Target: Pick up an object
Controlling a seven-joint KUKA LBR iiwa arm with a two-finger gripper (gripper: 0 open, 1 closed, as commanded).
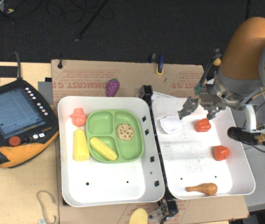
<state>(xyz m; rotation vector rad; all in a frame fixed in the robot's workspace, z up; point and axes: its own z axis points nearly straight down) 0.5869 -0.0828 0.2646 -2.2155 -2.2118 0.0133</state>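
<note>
My gripper hangs over the back of the right bin. It is open, its two dark fingers spread apart with nothing between them. A small red round piece lies on the bin floor just below and in front of the fingertips. To its left is a white crumpled piece. A red block-like piece sits further forward on the right, and a brown drumstick lies near the front wall.
The left bin holds a green divided plate with a cookie and corn, a yellow bottle and a pink piece. Purple grapes lie behind it. A control pendant sits at far left.
</note>
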